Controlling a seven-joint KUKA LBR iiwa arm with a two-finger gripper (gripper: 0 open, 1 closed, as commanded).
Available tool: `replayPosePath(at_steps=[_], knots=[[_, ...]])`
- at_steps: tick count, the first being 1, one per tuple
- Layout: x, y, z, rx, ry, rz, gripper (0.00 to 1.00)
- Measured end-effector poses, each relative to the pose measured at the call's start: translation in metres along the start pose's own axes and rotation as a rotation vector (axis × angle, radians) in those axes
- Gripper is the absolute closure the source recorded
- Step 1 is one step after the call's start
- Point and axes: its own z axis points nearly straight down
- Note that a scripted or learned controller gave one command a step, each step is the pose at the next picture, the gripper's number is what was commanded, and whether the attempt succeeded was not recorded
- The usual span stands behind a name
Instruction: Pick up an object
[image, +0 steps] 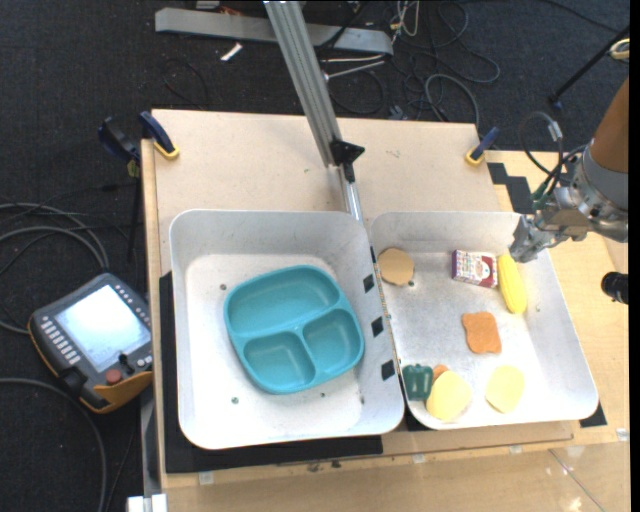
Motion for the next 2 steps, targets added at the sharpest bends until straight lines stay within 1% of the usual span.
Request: replayPosePath(at_steps=[1,2], knots=[[0.060,-0.005,0.012,0.009,0.004,-0.004,1.00],[0.121,-0.015,0.009,0.009,0.005,-0.005,1.00]])
